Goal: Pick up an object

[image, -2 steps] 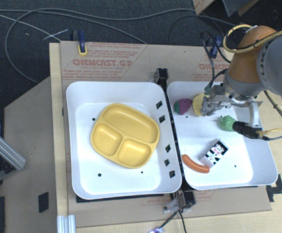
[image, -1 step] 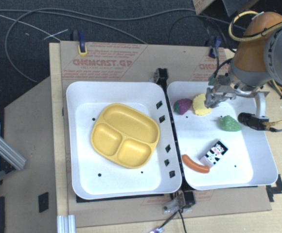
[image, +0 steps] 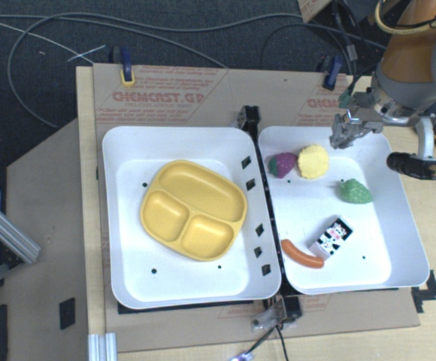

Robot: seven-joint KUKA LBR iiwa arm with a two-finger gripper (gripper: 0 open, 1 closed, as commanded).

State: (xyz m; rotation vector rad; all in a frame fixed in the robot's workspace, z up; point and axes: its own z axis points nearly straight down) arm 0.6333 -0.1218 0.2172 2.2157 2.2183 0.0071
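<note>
Gripper [image: 343, 137] sits over the far edge of the right bin [image: 398, 201], near the yellow ball [image: 313, 162]; whether its pincer is released or clenched cannot be told, and nothing shows between its tips. Right bin holds the yellow ball touching a purple piece [image: 282, 165], plus a green piece [image: 355, 192], a black-and-white block [image: 333, 237] and an orange sausage [image: 302, 253]. Left bin [image: 120, 201] holds a yellow divided plate [image: 193, 210].
</note>
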